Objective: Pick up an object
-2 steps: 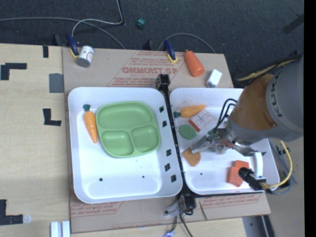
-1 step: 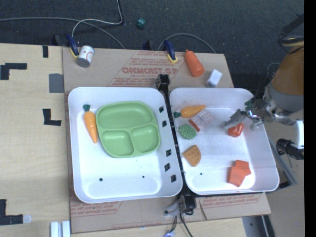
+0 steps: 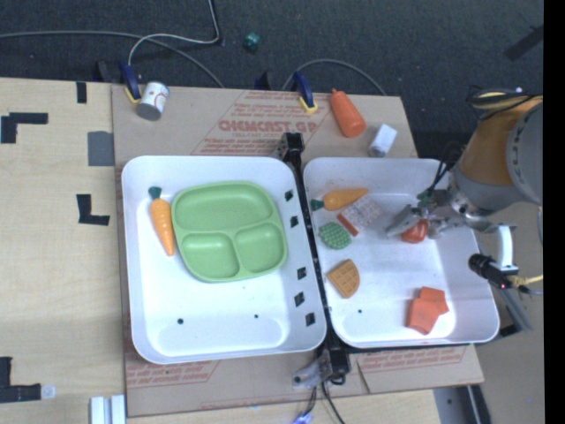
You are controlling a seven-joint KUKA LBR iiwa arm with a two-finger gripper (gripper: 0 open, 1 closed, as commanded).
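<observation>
Your worktop (image 3: pixel 53 263) carries two white bins; the left bin (image 3: pixel 146 316) has a green divided plate (image 3: pixel 231 230) and a carrot (image 3: pixel 161 223). In the right bin (image 3: pixel 459 325), the claw (image 3: pixel 415 223) looks closed around a small red object (image 3: pixel 415 232), though it's blurry.

A robotics lab: clamped cardboard (image 3: pixel 265 122), loose cables (image 3: pixel 177 38), toy-food bins (image 3: pixel 141 237).
</observation>
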